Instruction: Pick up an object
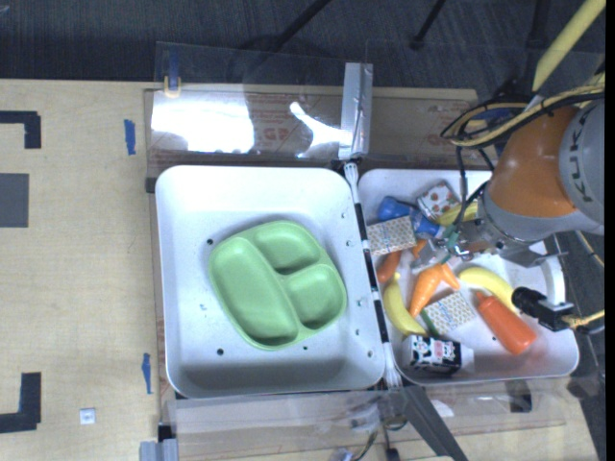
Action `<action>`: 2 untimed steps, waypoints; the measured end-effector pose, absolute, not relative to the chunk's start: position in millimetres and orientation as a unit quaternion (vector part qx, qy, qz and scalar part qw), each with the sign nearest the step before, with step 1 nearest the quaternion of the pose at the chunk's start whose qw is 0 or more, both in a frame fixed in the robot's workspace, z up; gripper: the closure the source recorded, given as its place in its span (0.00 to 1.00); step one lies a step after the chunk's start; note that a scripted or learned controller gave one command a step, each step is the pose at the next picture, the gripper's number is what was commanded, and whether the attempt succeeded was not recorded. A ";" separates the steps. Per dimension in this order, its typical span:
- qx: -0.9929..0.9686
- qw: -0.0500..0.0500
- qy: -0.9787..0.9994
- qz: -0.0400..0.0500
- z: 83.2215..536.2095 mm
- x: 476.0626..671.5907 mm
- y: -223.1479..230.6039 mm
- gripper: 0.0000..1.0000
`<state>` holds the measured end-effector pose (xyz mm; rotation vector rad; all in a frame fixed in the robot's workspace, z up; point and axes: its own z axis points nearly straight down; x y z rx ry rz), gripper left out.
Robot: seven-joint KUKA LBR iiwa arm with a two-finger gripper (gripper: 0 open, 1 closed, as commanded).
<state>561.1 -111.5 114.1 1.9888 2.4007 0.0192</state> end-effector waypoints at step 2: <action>0.624 0.004 0.782 0.003 97.5 519.5 -113.5 1.00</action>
